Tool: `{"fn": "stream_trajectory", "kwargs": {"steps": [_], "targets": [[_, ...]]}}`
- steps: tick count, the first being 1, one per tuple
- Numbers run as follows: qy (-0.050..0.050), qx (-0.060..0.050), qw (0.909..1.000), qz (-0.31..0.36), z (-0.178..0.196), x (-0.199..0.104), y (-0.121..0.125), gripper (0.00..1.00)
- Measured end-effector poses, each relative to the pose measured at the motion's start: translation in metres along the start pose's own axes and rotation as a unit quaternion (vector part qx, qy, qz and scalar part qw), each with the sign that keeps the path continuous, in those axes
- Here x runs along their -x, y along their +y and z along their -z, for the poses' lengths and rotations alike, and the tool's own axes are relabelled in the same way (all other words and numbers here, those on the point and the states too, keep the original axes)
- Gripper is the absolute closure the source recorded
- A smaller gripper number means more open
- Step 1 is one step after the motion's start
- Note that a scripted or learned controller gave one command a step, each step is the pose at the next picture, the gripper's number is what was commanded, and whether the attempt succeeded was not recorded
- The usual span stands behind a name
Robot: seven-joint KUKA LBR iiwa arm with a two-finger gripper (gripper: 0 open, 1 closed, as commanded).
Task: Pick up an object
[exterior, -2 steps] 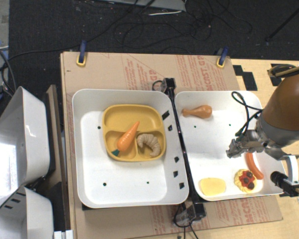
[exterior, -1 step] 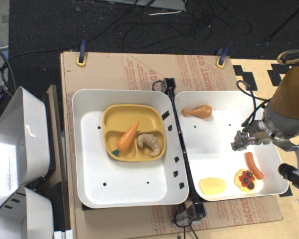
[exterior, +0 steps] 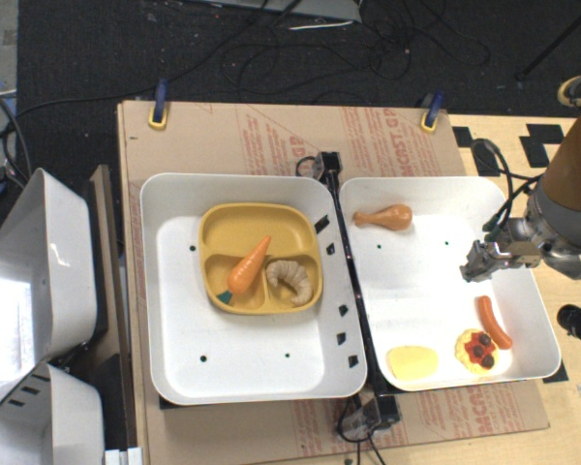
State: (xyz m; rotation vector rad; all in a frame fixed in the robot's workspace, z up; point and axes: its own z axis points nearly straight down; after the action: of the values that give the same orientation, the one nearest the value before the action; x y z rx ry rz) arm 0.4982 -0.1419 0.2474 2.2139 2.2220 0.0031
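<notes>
Nearest the lens, along the right bin's (exterior: pixel 436 190) front edge, you see a pale yellow disc (exterior: pixel 412 362) and a small tart with dark berries (exterior: pixel 480 351) — both below and a little to the left of the gripper (exterior: pixel 478 263) as the view runs. Just beneath the tool, close but apart from it, lies a red sausage (exterior: pixel 494 322). Up and well to its left rests a drumstick (exterior: pixel 385 218). Far off to the left, across the divider, the left bin (exterior: pixel 174 356) carries a yellow divided plate (exterior: pixel 261 258) with a carrot (exterior: pixel 249 265) and a shrimp (exterior: pixel 290 279).

You are looking at the approach step, by this reading: the arm hangs over bare white floor, above the sausage, and nothing sits between the fingers. Whether those fingers stand spread or closed cannot be told from this angle — they blur into one dark shape.

No single target is named, so judge the sausage the handiest choice. Your next move, it seems, calls for shifting the tool down the view to centre over it, turning the wrist so the fingers straddle its narrow width, then descending to the bin floor before closing.
</notes>
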Motion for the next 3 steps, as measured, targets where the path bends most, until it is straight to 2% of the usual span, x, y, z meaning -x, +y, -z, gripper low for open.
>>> {"fn": "stream_trajectory", "kwargs": {"steps": [3], "targets": [[0.001,-0.001,1.0000,0.002,-0.019,-0.146,0.062,1.00]]}}
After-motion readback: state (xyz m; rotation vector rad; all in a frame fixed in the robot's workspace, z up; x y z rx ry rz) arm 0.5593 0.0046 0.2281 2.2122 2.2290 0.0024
